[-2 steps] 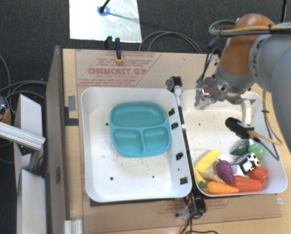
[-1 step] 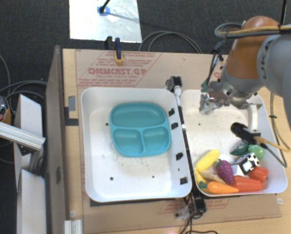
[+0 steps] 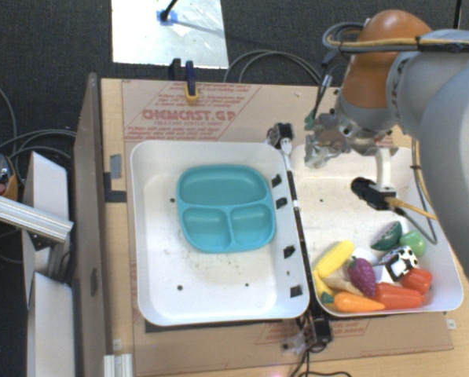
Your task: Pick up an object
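Note:
My gripper point(image 3: 319, 154) hangs over the far left corner of the right bin point(image 3: 328, 210), close to the divider between the bins. A heap of toy food lies in that bin's near corner, well away from the gripper: a yellow corn cob point(image 3: 334, 257), purple grapes point(image 3: 362, 276), an orange carrot point(image 3: 358, 303), a red pepper point(image 3: 407, 290), a green piece point(image 3: 401, 238) and a small black-and-white item point(image 3: 402, 263). I see nothing held in the gripper.
The left bin point(image 3: 159, 273) holds a teal divided plate point(image 3: 225, 208). Black clips line the divider point(image 3: 291, 218) between the bins. The arm point(image 3: 423, 77) fills the space above the right bin's far side. Cables run behind the bench.

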